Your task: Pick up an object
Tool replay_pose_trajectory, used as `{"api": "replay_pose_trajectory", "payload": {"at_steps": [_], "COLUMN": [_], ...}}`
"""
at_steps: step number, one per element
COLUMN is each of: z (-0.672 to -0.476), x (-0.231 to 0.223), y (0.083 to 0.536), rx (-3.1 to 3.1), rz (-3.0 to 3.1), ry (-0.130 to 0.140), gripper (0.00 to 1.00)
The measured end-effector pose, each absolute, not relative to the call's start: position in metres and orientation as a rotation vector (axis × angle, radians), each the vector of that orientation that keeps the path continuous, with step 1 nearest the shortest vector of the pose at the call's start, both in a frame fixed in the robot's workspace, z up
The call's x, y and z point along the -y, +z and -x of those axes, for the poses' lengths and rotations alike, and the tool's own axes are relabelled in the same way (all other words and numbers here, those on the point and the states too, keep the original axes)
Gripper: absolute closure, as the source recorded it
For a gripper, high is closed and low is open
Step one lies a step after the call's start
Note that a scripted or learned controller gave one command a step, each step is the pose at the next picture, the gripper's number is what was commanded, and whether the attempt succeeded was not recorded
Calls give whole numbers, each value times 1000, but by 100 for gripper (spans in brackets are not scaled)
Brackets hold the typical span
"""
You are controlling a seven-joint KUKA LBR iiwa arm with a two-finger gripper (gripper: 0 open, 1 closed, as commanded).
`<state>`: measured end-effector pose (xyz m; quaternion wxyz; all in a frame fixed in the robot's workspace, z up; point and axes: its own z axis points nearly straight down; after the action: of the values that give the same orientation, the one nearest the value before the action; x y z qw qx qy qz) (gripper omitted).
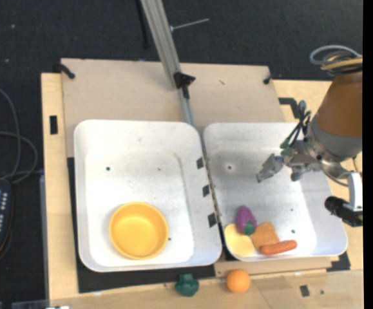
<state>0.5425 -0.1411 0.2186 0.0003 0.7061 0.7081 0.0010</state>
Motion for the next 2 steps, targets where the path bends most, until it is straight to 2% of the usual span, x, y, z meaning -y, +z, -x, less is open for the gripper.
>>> {"api": "replay_pose_trajectory", "payload": {"at_steps": [1,2], "z": [-543,-542], "x": [141,142], "y": [219,177], "rx": [-2223,-2221], "rz": [-2219,-2223], "ry": [4,-5], "gripper": [0,0]}}
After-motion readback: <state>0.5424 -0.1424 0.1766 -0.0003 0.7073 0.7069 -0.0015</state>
